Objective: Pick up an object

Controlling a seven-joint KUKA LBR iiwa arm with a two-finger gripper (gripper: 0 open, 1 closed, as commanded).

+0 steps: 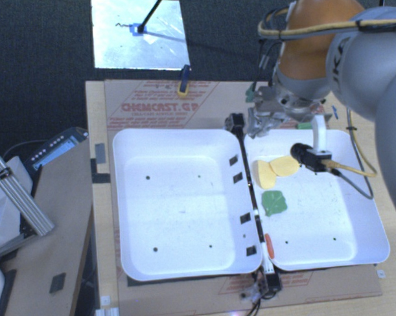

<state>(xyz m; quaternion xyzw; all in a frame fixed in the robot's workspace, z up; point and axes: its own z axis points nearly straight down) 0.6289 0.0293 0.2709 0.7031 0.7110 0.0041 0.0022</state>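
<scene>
In the right bin [357,246] lie two pale yellow flat pieces [275,170], overlapping near the bin's far left. A green soft item [274,202] sits just in front of them. A small orange-red piece [269,245] rests against the divider near the front. My gripper [259,125] hangs over the far left corner of the right bin, behind the yellow pieces and apart from them. Nothing shows in its grasp.
The left bin [131,189] stands beside the right one, with black clips [237,178] along the shared edge. A black fitting with a yellow cable [311,158] hangs from the arm over the right bin. A metal sheet [139,33] lies behind the bench.
</scene>
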